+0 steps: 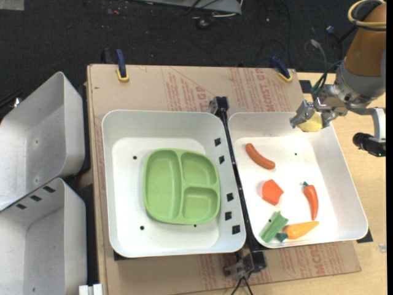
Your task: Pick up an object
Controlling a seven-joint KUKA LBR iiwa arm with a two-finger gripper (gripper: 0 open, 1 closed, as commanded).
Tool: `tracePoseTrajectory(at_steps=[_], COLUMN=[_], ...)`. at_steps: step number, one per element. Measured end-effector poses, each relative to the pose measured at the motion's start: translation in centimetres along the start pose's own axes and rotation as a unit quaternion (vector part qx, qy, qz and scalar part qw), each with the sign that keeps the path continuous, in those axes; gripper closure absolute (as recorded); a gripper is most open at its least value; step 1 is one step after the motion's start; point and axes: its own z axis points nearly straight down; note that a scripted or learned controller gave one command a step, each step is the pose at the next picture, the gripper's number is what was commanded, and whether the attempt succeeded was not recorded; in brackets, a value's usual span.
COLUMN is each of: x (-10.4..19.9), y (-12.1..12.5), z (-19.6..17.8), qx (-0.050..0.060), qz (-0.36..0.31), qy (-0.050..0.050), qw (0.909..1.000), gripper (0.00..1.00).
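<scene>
My two-finger gripper hangs at the far rim of the right-hand shallow white bin, its fingers closed around a small pale yellow soft-looking object, so I judge the grasp made and the lift in hand. Next I must rise straight, keeping my squeeze firm. Nearer the camera lie 1 orange-red sausage-shaped toy, 1 orange block and 1 red chilli pepper toy.

I see a pale yellow object at the right bin's far right corner, with a sausage, orange block, chili, green piece and carrot toward its near edge.
</scene>
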Motion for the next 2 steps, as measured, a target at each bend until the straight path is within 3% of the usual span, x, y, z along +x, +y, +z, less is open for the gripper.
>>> tracePoseTrajectory(at_steps=[1,2], x=[0.0,5.1], y=[0.2,-1.5], z=[-4.9,-4.0], qx=[0.001,0.005], qz=[0.000,-0.001], qy=[0.000,0.002], qw=[1.0000,1.0000], gripper=[1.00,1.00])
